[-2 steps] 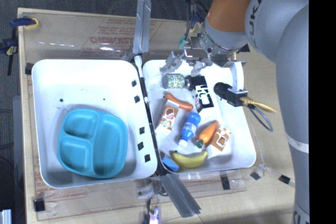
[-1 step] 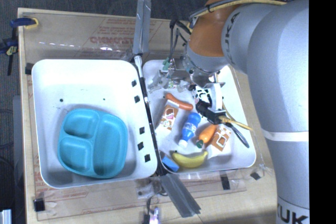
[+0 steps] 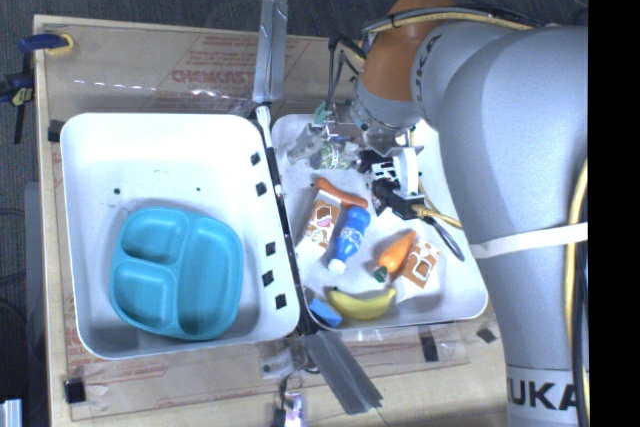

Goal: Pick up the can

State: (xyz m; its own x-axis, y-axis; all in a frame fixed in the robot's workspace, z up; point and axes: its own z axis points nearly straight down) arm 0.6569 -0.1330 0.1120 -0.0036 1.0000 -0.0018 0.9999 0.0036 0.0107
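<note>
Gripper (image 3: 352, 143) hovers at the right bin's (image 3: 462, 300) far end over what looks like the can (image 3: 322, 153) (finger state I cannot tell), so descent and a centred close come next.

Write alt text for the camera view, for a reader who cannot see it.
A grey robot arm reaches into the right bin, which holds a banana, a carrot, a blue-and-white bottle and small cartons. The left bin holds a blue divided plate.
</note>
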